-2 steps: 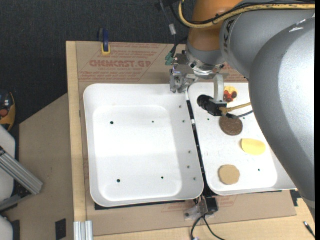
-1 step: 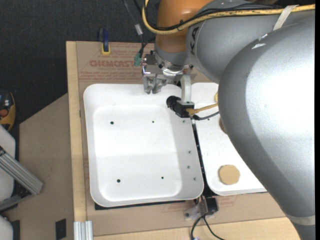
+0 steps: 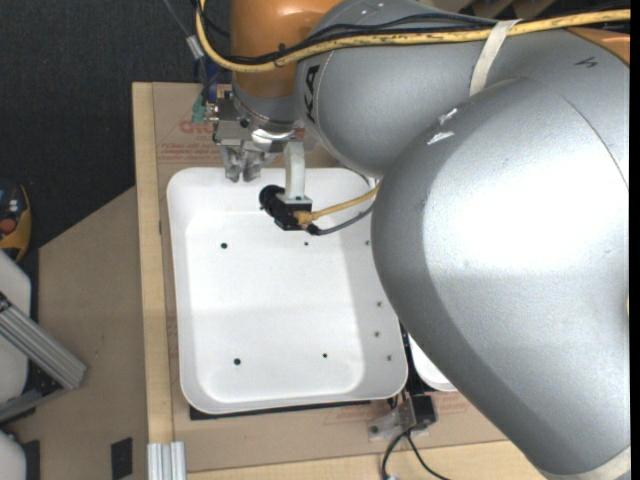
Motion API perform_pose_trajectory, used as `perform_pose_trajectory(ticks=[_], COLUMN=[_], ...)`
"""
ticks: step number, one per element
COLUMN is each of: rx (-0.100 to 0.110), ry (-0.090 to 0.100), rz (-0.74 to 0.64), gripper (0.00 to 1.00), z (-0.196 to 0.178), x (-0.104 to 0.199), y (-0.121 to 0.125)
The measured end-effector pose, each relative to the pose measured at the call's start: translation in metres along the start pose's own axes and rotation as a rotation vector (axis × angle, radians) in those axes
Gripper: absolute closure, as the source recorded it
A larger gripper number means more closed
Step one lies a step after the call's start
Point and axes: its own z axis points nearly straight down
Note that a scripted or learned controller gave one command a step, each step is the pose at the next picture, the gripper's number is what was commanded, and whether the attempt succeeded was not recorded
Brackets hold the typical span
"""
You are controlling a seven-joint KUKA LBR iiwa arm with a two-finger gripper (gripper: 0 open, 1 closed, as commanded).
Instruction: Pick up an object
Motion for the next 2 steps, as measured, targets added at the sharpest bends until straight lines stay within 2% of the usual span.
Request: perform_pose_trajectory(ticks=[1, 2], rx=[0.015, 0.008], ry=[-0.007, -0.007], rz=[0.013, 0.016], gripper=[1.0, 1.0], z=[0.027, -0.004], x=[-0.048, -0.106], y=[-0.069, -0.102])
